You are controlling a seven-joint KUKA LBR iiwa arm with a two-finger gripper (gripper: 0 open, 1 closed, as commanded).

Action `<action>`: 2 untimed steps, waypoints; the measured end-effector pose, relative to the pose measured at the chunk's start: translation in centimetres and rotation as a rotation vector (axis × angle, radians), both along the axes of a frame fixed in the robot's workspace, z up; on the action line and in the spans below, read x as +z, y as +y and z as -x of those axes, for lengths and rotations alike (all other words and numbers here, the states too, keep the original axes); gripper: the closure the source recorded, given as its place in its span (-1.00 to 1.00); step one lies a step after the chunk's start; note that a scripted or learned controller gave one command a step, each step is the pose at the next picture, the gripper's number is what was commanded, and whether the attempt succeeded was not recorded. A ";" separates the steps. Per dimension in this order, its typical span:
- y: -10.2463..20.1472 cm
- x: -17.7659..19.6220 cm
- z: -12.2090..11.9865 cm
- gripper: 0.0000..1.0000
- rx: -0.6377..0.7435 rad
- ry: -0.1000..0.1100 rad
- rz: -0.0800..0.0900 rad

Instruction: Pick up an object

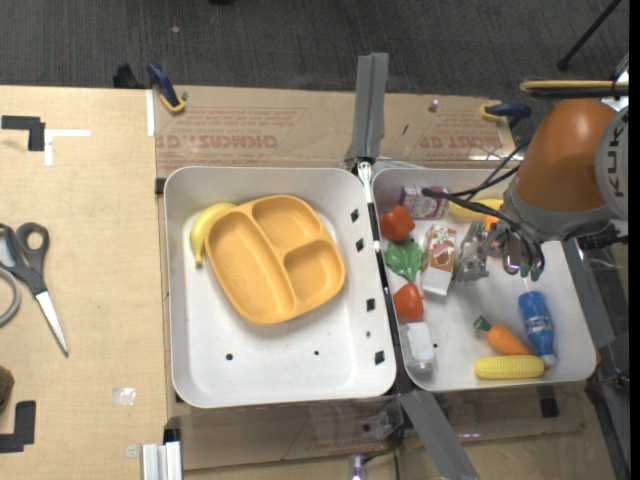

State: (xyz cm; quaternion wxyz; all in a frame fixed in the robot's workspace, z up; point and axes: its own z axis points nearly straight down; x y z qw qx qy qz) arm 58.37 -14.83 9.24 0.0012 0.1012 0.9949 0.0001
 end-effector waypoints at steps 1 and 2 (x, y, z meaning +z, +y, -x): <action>0.0 0.0 0.0 -1.00 0.000 0.000 0.000; 2.1 0.0 -6.0 -1.00 -0.082 0.001 0.001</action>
